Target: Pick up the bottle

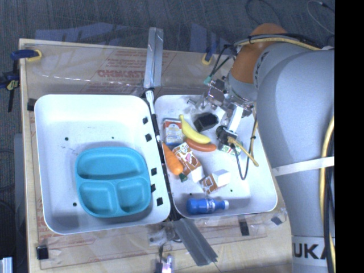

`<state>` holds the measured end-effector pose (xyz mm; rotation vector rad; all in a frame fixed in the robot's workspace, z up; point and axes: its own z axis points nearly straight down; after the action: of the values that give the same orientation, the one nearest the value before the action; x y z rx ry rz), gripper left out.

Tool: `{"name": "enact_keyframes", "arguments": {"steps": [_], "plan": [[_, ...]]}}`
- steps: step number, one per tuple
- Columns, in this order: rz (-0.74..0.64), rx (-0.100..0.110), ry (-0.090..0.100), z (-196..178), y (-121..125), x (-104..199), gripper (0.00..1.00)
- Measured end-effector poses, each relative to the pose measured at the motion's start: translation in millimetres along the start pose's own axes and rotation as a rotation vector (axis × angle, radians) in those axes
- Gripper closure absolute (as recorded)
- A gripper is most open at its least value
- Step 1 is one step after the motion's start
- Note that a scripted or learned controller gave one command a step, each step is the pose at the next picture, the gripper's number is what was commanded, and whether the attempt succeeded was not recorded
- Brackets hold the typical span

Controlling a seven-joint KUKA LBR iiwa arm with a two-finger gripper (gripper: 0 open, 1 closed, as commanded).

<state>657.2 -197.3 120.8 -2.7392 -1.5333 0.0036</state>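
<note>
1. The table (85,67) carries two white bins side by side: the left bin (51,129) and the right bin (259,181).
2. The bottle (207,205) is blue with a pale cap. It lies on its side in the right bin, against the near wall, with the cap pointing right. Nothing touches it or lies on top of it.
3. The hand (211,100) hangs over the far end of the right bin, well apart from the bottle. The grey arm comes in from the right, and its orange band sits just behind the wrist. I cannot tell from this view whether the hand is open or closed, and nothing can be seen held in it.
4. A yellow banana (192,131) lies in the far half of the right bin, just near of the hand, running from far left to near right.
5. A reddish-orange sausage-shaped piece (202,146) lies along the banana's near side, touching it.
6. A red and white carton (172,131) lies to the left of the banana, close to the bin's left wall.
7. An orange carrot (173,161) lies along that left wall, with its green end pointing toward the near side.
8. A patterned packet (189,155) lies just right of the carrot, touching it.
9. A small brown and white carton (215,181) lies between the packet and the bottle, apart from the bottle.
10. A blue divided tray (114,183) lies flat in the near half of the left bin.
</note>
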Motion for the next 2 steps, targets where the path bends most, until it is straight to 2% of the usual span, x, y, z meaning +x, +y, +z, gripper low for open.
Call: {"name": "enact_keyframes", "arguments": {"steps": [1,2], "plan": [[0.034,0.004,-0.001,-12,-14,-10,0.0],[0.187,0.001,-0.001,-121,-76,18,0.0]]}}
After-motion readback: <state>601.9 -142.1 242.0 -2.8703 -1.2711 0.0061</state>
